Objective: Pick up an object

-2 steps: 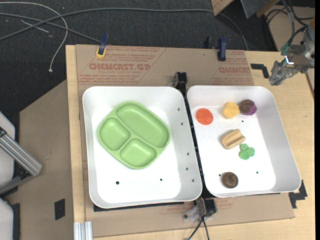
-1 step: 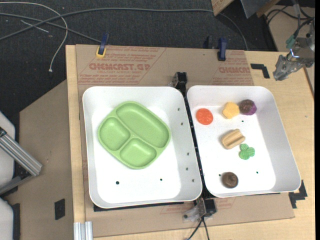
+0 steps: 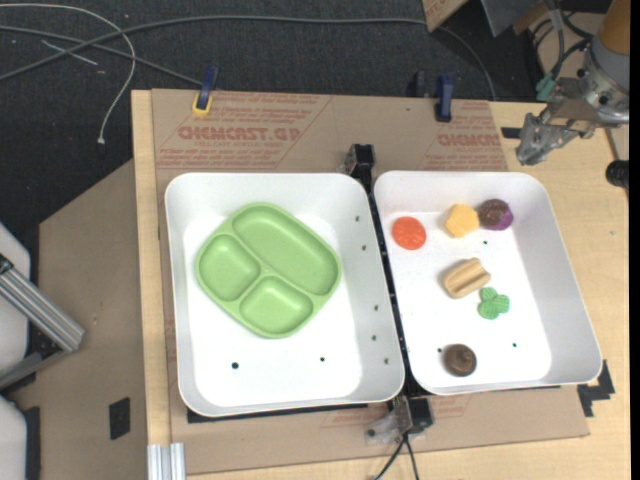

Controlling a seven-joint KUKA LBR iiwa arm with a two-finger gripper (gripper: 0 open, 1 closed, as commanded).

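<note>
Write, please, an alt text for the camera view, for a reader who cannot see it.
The gripper hangs above the bench beyond the right bin, which holds six small items, among them an orange disc, a yellow block and a purple piece. The left bin holds a green divided plate.
</note>
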